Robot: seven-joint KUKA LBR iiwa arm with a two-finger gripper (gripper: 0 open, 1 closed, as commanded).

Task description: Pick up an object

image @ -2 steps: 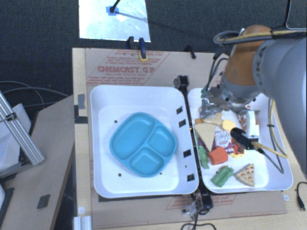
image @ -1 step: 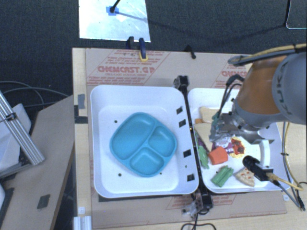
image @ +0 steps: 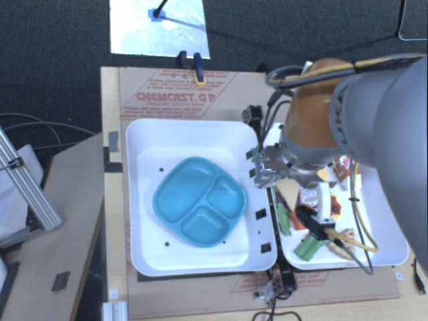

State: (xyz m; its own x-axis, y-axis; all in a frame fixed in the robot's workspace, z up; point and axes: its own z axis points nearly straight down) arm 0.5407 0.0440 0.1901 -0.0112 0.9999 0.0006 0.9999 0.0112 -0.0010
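My gripper [image: 266,171] hangs over the inner edge of the right bin [image: 394,246], close to the wall between the two bins, with the grey arm and its orange band [image: 311,119] covering most of that bin. Small objects lie under and around it: a green block [image: 307,249] near the front, a thin green and orange piece [image: 283,219], a red and white packet [image: 309,197], and a brown and red item [image: 344,169] beside the arm. I see nothing held by the gripper.
The left bin [image: 144,246] holds a blue divided plate [image: 199,200] at its middle. A cardboard sheet [image: 180,95] lies under both bins. A shiny square panel [image: 157,19] sits on the dark floor behind the bench.
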